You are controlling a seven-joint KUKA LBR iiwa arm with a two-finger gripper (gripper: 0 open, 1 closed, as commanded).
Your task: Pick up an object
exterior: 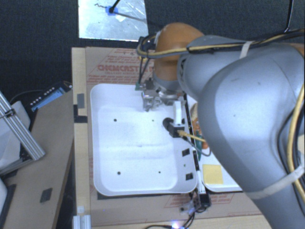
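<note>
My gripper [149,100] hangs low over the far right corner of the left white bin [109,175], its metal tip close to the bin floor. Nothing shows between its tips. The grey arm reaches in from the right and hides most of the right bin [224,188]. In the right bin's visible near strip lies a flat yellow block [213,174]. A little farther back, a small orange-brown object [204,145] peeks out beside the arm.
Both bins rest on a brown cardboard sheet [114,67]. A silvery foil panel [112,13] lies beyond it at the back. An aluminium rail [19,132] slants along the bench at the left.
</note>
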